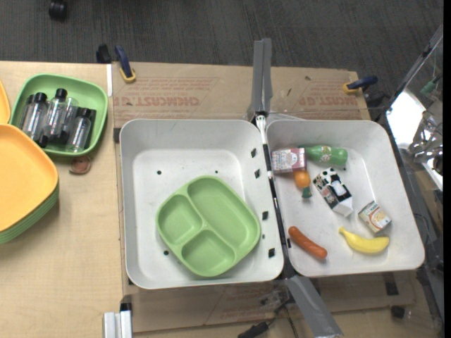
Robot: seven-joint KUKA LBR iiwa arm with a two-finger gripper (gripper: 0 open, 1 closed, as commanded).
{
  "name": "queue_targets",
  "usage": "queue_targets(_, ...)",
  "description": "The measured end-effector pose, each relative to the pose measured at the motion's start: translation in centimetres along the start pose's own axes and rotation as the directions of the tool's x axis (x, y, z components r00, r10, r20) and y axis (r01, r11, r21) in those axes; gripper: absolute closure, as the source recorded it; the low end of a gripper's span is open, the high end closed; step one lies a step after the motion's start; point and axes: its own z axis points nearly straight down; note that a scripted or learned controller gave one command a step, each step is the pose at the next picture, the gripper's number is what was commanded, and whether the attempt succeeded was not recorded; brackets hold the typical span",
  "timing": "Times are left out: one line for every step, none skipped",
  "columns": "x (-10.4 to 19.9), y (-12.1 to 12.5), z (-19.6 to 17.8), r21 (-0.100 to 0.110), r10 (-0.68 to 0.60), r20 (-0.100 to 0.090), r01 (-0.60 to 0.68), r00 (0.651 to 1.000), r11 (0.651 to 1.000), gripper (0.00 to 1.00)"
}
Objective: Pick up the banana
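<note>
Going left to right: cardboard (211, 94) behind the bins carries reversed print I can't read reliably. The left bin (141, 189) holds a green tray (208, 224). In the right bin (394, 189), small cartons (287, 160) have labels too small to make out. The banana (364, 242) lies near the front right corner, long axis roughly left-right, ends curling up, just beside a sausage (307, 242). I cannot tell the end effector's state, so I'd judge the reach comes from the right
</note>
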Motion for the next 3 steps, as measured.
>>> queue_targets(-4.0, -6.1, 3.1, 0.001, 0.021, 0.0, -0.021, 1.0, 1.0, 1.0)
queue_targets(3.5, 0.0, 2.1, 0.001, -0.021, 0.0, 0.021, 1.0, 1.0, 1.0)
queue_targets(-0.7, -4.8, 0.8, 0.001, -0.035, 0.0, 0.035, 0.999, 0.999, 1.0)
